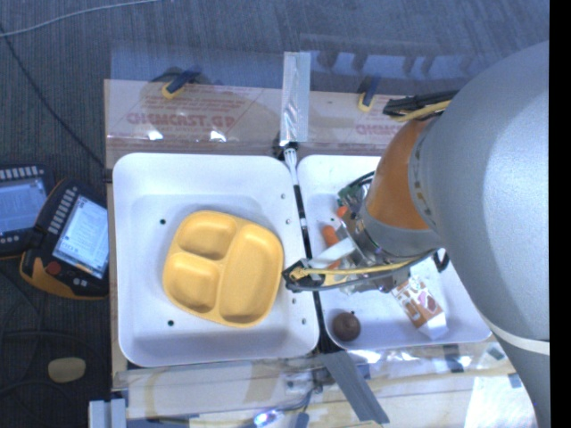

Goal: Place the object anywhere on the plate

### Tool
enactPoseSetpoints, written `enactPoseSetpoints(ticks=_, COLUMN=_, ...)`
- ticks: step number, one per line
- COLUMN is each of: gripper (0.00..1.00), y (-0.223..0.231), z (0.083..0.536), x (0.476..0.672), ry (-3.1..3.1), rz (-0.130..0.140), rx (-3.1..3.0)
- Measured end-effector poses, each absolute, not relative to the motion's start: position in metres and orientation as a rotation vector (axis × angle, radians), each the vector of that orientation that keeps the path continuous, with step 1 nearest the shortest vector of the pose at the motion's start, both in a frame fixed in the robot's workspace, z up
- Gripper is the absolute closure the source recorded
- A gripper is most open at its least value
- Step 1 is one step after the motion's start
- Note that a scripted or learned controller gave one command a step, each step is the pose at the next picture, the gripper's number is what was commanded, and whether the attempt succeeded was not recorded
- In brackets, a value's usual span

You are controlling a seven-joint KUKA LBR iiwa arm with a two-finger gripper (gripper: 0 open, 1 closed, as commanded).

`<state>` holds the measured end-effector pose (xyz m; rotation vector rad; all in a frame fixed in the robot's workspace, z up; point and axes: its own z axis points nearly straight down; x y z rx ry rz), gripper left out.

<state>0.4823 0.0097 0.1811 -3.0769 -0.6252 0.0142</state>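
One arm, two bins, one plate, and three loose things close to the gripper.

Two white bins sit side by side, the left bin (125, 239) and the right bin (464, 328). One yellow plate (223, 266) with three compartments lies flat in the left bin, toward the view's left of the gripper (361, 261) and across the bins' meeting rims from it. The gripper sits low over the right bin under the grey and orange wrist, which covers it, so I cannot tell whether it is spread or pressed together. Three loose things lie in the right bin. One small orange piece (330, 234) is just beside the gripper on its view-left side. One brown ball (346, 326) is near it toward the view's bottom edge. One white and brown carton (421, 306) is near it toward the bottom right. All three are apart from the plate.
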Motion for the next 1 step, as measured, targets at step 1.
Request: enactPoseSetpoints(ticks=1, gripper=0.00, y=0.0096, z=0.1811, x=0.4824, ry=-0.625, rz=0.014, rx=-3.077)
